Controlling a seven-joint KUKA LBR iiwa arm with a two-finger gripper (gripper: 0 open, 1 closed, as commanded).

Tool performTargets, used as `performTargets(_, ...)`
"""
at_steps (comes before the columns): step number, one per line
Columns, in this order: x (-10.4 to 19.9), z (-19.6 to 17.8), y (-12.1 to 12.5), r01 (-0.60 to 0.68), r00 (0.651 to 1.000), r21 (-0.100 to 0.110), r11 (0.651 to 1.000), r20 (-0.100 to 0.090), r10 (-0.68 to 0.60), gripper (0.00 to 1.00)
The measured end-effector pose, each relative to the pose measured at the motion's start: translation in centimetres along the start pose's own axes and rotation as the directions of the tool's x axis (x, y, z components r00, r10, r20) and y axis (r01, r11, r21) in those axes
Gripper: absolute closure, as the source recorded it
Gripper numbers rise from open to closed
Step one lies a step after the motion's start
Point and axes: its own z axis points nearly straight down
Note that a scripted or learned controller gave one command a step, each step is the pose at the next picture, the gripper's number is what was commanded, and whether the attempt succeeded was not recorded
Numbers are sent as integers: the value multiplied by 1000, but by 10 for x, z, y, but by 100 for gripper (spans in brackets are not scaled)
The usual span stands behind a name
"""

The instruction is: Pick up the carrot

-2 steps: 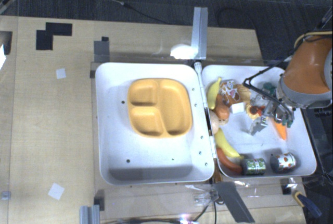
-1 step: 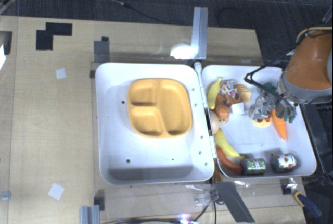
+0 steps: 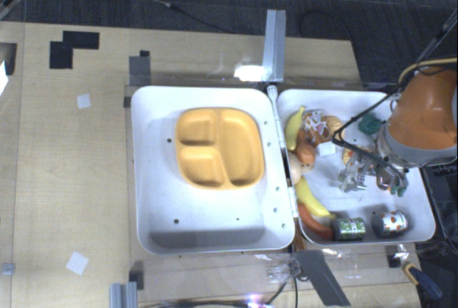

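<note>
Here carrot (image 3: 315,220) against right bin's front-left rim; hand (image 3: 352,180) near, grip state unclear.

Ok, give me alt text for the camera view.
The arm's gripper hangs over the right bin, which holds a carrot, bananas and cans. The left bin holds a yellow divided tray.

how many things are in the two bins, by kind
Bananas: 2
Carrot: 1
Cans: 2
Divided yellow plate: 1
Snack packet: 1
Brown rounded item, kind unclear: 1
Total: 8
</note>
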Motion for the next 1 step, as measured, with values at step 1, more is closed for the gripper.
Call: performTargets(1, 28, -29, 5, 21, 1000, 0, 1000, 3, -21, 100)
